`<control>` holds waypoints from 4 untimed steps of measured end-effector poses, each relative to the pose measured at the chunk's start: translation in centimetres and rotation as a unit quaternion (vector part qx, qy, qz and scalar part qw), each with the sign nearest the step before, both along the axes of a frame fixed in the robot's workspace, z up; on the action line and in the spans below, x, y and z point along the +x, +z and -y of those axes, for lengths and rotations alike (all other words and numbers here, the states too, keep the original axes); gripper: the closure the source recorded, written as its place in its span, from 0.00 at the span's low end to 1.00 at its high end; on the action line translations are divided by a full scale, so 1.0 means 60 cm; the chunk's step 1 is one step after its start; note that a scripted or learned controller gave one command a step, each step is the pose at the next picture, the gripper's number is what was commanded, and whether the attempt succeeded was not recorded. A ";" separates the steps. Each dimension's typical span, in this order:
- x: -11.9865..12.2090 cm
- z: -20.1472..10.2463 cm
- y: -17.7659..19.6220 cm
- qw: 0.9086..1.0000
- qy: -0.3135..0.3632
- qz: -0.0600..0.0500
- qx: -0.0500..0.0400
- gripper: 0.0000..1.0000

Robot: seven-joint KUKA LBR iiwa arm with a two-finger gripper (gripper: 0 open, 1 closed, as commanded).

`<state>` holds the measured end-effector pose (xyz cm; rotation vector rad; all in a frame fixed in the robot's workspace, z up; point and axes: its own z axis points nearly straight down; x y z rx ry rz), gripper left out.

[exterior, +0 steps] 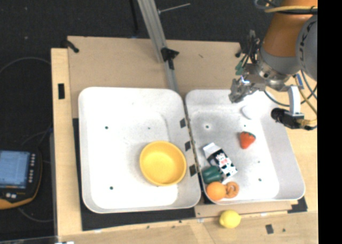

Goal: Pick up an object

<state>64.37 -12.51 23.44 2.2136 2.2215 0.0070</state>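
My gripper (236, 93) hangs over the far edge of the right bin (267, 184), well above its contents. In that bin a red strawberry-like object (246, 140) lies near the middle. A white box with black marks (220, 160) lies toward the near left, beside a dark green piece (210, 173). At the near left corner sit an orange ball (216, 191) and a small orange-brown piece (232, 189). A pale white object (247, 112) lies just below the gripper.
A yellow bowl (162, 162) sits in the left bin (107, 109), near the divider. On the bench in front of the right bin lies a yellow lemon (230, 219). A grey metal pole (155, 29) slants up from behind the bins. A tablet (18, 176) lies at far left.
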 end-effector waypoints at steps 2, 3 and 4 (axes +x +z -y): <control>-0.024 -0.062 0.056 1.000 0.000 -0.004 0.000 1.00; -0.053 -0.147 0.064 1.000 0.001 -0.003 0.001 1.00; -0.070 -0.232 0.068 1.000 0.002 -0.003 0.001 1.00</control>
